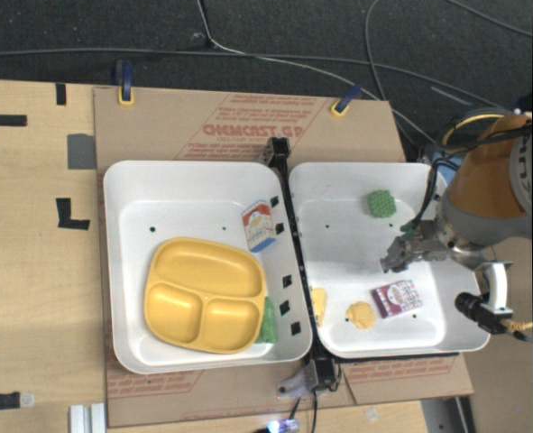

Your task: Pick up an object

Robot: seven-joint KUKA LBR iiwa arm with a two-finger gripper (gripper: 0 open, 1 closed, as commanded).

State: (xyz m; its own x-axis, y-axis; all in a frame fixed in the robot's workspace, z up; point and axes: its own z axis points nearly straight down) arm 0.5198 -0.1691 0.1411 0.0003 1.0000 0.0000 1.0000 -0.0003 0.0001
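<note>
My gripper (398, 258) hangs low over the right bin (338, 188), near its right side. It sits just above a purple packet (396, 298) that lies on the bin floor, with a small gap between them. A green bumpy ball (381, 204) rests toward the bin's back, up and left of the gripper. A small yellow-orange piece (361, 315) lies left of the purple packet, and another yellow piece (318, 302) leans at the bin's left wall. Nothing shows between the fingers.
The left bin (122, 197) holds a yellow divided tray (205, 294), a small red, white and blue carton (261, 226) near the divider, and a green item (267, 322) tucked beside the tray. Cardboard lies under both bins. Cables run across the dark back.
</note>
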